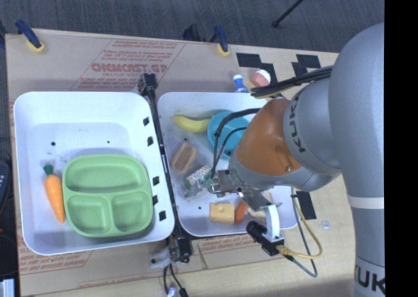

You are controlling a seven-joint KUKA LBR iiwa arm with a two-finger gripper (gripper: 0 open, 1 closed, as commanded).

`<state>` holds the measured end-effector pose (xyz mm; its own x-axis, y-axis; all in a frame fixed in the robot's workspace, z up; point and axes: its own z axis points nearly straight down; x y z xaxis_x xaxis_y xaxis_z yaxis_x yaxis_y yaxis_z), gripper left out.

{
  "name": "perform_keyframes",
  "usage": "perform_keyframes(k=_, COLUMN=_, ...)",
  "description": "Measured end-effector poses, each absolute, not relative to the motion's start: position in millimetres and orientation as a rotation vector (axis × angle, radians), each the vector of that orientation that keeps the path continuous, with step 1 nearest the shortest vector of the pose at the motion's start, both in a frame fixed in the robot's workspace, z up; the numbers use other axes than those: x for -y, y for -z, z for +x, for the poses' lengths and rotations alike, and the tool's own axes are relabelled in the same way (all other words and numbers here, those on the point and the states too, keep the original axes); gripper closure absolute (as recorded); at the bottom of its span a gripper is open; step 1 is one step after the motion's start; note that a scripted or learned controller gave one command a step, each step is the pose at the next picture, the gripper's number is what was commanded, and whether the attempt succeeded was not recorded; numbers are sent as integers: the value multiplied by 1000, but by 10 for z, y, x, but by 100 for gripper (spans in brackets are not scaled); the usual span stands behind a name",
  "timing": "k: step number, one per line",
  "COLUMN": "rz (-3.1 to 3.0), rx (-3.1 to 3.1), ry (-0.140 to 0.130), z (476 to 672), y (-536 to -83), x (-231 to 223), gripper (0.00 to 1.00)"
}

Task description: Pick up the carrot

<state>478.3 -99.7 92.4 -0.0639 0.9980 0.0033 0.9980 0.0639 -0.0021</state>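
Camera view, looking down at a slant on the desk (313, 269) with two white bins side by side. Carrot (54, 196) located at lower left of frame, inside the left bin (26, 109), lying flat on the bin floor with green top toward upper frame and tip toward lower frame. Positioned just beside the left edge of the green divided plate (108, 194), close to or touching it; contact not resolvable. Some bare floor between carrot and left bin wall.

Claw (243, 205) situated at lower centre-right of frame, over the right bin (196, 103), well apart from the carrot and amid a banana (191, 123), a blue bowl (222, 129), a tan block (183, 156) and a yellow cheese-like wedge (222, 213). Opening state: cannot tell, wrist housing hiding it. Nothing confirmed in hold.

Handling assessment: judged a toy carrot, light, probably smooth-skinned and mildly slippery, not fragile. Taper likely to squeeze out of a grip near the tip. Recommended hold across the thicker upper half, closing across the width. Plate rim on the right side judged the main obstruction to clean entry.
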Motion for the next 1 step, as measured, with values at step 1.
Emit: perform_keyframes(k=1, rz=-2133, rx=2292, ry=-8, z=4769, y=-1003, x=1012, gripper=100)
